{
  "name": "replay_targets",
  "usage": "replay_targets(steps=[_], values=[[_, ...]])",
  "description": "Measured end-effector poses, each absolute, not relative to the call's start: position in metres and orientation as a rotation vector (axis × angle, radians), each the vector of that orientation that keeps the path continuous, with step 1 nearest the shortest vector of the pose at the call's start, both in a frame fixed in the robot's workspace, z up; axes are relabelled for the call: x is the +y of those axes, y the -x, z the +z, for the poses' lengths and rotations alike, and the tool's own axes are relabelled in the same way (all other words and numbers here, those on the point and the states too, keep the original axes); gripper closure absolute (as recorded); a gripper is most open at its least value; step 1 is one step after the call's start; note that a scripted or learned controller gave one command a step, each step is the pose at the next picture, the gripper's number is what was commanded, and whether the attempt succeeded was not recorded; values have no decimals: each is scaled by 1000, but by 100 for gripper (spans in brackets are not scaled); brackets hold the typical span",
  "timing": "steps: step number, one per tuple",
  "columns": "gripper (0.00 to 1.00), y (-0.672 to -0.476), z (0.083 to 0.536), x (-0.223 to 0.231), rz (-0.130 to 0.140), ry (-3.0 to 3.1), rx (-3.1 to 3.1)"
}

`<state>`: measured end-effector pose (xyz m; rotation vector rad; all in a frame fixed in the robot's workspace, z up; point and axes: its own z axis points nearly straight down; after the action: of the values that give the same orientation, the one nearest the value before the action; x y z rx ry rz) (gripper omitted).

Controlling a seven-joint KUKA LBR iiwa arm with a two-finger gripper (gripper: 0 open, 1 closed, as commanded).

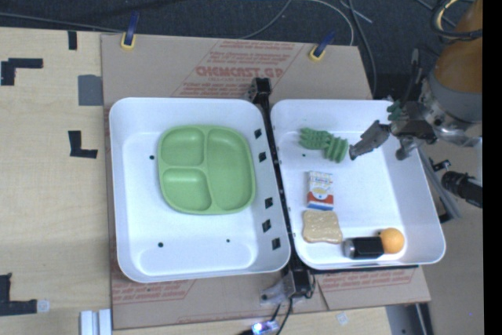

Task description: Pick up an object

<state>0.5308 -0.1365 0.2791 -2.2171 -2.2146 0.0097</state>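
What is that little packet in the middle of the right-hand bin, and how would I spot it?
Look at the right bin, the one without the green divided plate. Near its middle lies a small white packet with orange and blue print, between the ridged green toy above and the tan bread slice below. It is the only flat printed thing there.

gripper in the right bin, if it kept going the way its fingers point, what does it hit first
Most likely the green toy: the gripper points leftward across the right bin toward it. Height is hard to judge, so it might pass above.
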Motion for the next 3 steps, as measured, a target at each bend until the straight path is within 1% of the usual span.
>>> replay_targets(steps=[1,2,3], values=[[0,-532,283,-136,2,2220,-2222],[0,-541,225,-137,7,2217,-2218],[0,-545,178,-140,7,2217,-2219]])
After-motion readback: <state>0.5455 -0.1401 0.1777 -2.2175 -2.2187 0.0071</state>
